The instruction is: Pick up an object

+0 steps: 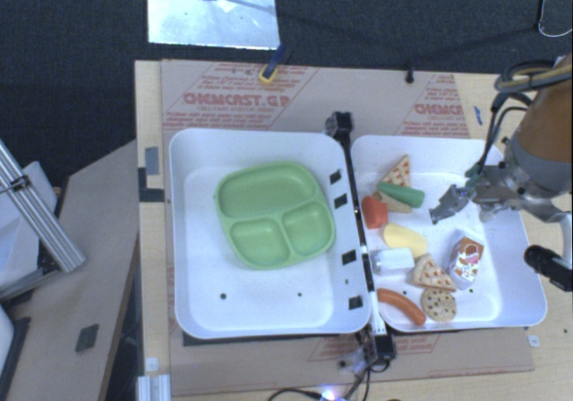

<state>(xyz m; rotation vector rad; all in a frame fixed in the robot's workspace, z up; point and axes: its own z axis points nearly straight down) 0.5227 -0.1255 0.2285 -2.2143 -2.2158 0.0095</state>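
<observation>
Currently arm is reaching in from the right, wrist slanting down-left over the right bin [515, 305]. Gripper [445, 208] is hovering with fingers slightly apart, clamping nothing. Objects are lying along the bin's left side: carrot-like piece [400, 195] with long axis running left-right, sausage [401, 306] angling toward near-right, milk carton [466, 261] sitting just near of the gripper.

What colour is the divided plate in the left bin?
Light green, seen in the camera view: divided plate, left bin.
</observation>
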